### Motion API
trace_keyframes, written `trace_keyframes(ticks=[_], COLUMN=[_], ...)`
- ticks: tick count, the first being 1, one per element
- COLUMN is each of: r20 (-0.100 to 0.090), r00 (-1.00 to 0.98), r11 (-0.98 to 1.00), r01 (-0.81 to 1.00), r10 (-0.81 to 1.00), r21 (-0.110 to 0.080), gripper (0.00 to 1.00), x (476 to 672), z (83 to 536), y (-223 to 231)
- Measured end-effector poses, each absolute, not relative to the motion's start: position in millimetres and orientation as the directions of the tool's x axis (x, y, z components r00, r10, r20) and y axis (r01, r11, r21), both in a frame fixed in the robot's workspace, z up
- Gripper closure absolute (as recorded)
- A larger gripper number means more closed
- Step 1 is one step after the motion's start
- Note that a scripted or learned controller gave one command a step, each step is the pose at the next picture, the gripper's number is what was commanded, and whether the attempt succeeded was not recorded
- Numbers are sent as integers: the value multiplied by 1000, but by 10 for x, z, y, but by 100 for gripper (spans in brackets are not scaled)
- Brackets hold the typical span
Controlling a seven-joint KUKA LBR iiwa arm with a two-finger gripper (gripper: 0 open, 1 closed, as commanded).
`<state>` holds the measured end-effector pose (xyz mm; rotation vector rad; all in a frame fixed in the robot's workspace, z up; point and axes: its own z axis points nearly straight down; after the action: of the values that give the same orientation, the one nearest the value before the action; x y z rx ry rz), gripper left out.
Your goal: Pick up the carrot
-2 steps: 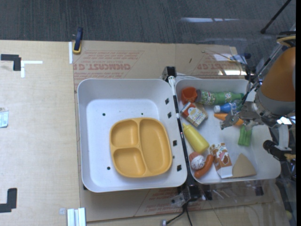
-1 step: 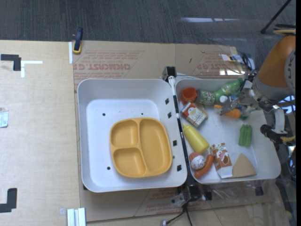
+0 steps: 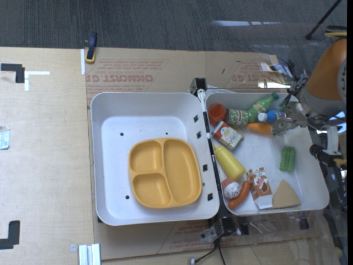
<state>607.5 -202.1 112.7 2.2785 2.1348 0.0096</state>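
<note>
The gripper [image 3: 282,123] sits low at the far right side of the right bin [image 3: 309,203], its tip just beside the right end of the carrot [image 3: 259,128]. Whether it is spread or pressed together I cannot tell; the tip is too small and cluttered to read, and nothing shows the carrot between it.

The carrot lies flat near the bin's far edge, its long side running left to right. Close behind it lie a green bottle [image 3: 251,112] and a small blue-and-white item [image 3: 270,116], so the safe approach is from straight above, closing across the carrot's narrow width rather than along its length. Aiming toward its middle, away from the bottle, should avoid catching the neighbours. A straight, slow lift would keep it from rolling out.

Further out, a red cup [image 3: 217,114] stands at the far left corner, a green block [image 3: 287,159] lies near the right edge, and a yellow bottle [image 3: 228,162] rests along the left wall. The left bin [image 3: 105,148] carries a yellow divided plate [image 3: 164,171].
</note>
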Motion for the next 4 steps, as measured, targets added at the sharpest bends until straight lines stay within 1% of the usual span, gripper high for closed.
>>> trace_keyframes(ticks=[1, 2, 3, 4], r20=[-8, 0, 0, 5], r00=[66, 236, 236, 128], r11=[-65, -236, -236, -128], r01=[998, 972, 972, 991], r10=[998, 972, 972, 992], r21=[18, -5, -8, -32], gripper=[0, 0, 100, 100], x=[6074, 5807, 5805, 6359], z=[1124, 912, 997, 870], y=[-2020, -1764, -1768, -1529])
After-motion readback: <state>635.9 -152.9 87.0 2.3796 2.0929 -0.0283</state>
